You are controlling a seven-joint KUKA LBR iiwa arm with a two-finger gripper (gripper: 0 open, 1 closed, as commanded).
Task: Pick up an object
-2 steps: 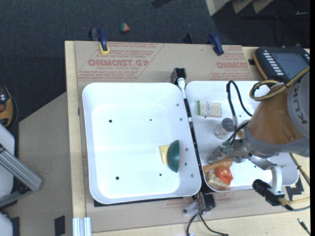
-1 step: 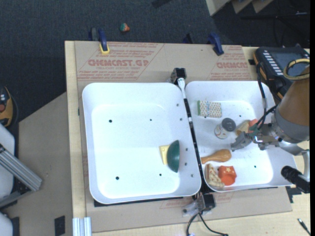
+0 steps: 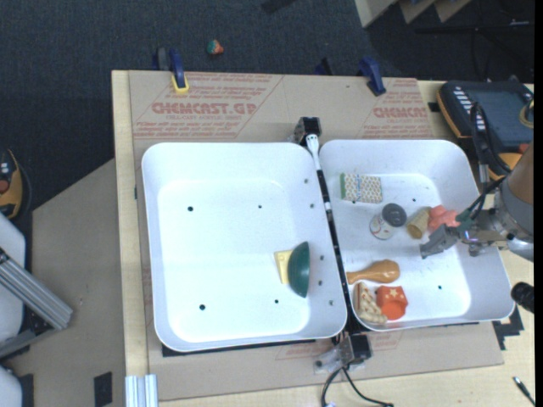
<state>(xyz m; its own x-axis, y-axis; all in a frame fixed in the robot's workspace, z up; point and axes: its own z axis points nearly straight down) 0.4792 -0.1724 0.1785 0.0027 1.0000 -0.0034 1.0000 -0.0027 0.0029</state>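
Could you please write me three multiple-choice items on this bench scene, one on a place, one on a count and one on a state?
1. Where does the dark green object with the yellow piece lie?
A. left bin
B. right bin
C. on the bench

2. How many white bins are on the bench?
A. one
B. two
C. three

3. How does the gripper stand?
A. over the left bin
B. outside both bins
C. low inside the right bin

Answers:
1 A: it lies near the right wall of the left bin.
2 B: two bins sit side by side.
3 C: it sits within the right bin, beside the pink-red item.
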